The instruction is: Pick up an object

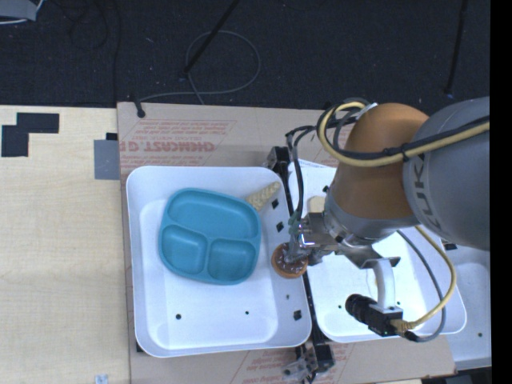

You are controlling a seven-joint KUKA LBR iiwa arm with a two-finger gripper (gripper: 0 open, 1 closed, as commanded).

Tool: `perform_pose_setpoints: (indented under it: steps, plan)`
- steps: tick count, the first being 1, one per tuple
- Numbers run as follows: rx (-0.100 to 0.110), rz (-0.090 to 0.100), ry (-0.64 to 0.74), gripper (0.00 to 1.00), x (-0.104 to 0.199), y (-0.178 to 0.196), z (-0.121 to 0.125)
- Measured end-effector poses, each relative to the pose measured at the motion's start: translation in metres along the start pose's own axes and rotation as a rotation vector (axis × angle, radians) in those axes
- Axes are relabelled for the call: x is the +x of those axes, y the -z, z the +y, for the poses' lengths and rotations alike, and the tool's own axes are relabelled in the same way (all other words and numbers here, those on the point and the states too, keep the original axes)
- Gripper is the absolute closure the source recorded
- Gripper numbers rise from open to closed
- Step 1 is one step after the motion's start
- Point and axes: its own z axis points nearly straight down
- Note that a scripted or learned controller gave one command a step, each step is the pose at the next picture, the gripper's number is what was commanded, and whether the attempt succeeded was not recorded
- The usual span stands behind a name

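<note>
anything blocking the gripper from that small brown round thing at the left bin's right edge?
Nothing visible in between: the gripper sits right over the small brown round object at the left bin's right wall. The blue divided plate lies just left of it, apart.

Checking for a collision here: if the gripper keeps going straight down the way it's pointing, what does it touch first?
Most likely the small round brown object directly under the gripper, at the right edge of the left bin by the divider. Depth is unclear from this slanted view.
</note>
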Motion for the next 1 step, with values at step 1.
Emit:
perform_pose_setpoints:
  steps: [1]
  plan:
    - [-0.001, 0.0, 0.001, 1.0, 0.057, 0.0029, 0.0078]
